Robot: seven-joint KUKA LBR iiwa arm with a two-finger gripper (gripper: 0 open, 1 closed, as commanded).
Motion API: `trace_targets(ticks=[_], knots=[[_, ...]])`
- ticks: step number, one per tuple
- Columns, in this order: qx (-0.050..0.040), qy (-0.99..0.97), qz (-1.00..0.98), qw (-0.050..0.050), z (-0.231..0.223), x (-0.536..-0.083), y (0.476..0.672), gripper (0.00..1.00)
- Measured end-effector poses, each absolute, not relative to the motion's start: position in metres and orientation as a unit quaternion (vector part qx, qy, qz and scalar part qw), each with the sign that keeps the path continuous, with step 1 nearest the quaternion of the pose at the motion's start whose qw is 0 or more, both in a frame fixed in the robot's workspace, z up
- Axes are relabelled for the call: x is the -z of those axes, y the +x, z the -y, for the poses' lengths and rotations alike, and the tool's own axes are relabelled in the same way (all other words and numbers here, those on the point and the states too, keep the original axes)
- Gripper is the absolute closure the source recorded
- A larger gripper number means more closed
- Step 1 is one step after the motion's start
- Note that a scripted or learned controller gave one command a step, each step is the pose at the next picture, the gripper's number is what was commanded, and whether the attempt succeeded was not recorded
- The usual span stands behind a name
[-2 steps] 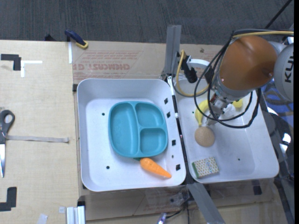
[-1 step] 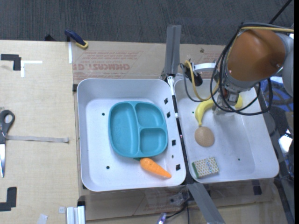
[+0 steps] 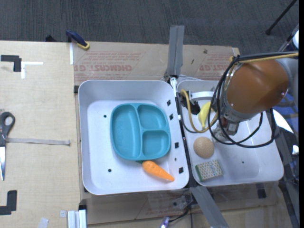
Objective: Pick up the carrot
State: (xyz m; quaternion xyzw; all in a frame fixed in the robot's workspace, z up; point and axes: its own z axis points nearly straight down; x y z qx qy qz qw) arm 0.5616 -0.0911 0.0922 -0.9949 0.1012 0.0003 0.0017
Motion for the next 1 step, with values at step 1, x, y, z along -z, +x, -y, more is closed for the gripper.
trace_targets(ticks=[1], knots=[[0.0022,-0.995,-0.101,0.002,0.1712,-0.1241,0.5606,1.0]])
